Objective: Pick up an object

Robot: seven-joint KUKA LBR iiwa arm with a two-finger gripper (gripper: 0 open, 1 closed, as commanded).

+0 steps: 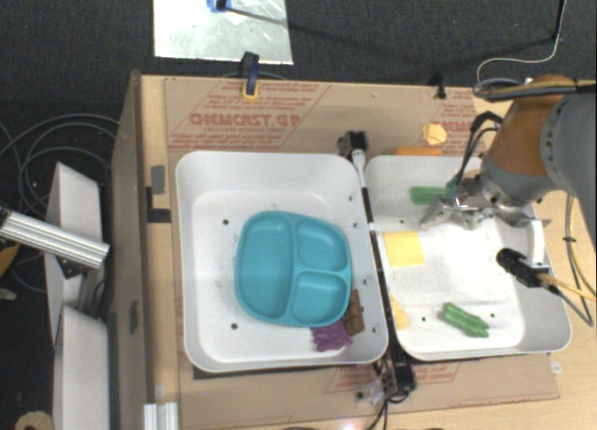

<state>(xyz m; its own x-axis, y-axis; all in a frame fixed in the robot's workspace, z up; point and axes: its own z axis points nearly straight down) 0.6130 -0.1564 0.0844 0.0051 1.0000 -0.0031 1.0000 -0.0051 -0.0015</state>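
**Pincer low in the right bin**

My pincer (446, 206) hangs over the right bin (522, 330), beside a green piece (427, 195); I cannot tell its state. The bins sit on a cardboard sheet (280, 111) over dark carpet (56, 36). My wrist hides the bin's far corner. Also in this bin: a yellow block (405, 250) and a green stick (465, 319). The left bin (201, 232) holds a teal plate (291, 269), with purple (328, 337) and brown (355, 314) bits touching its near edge.
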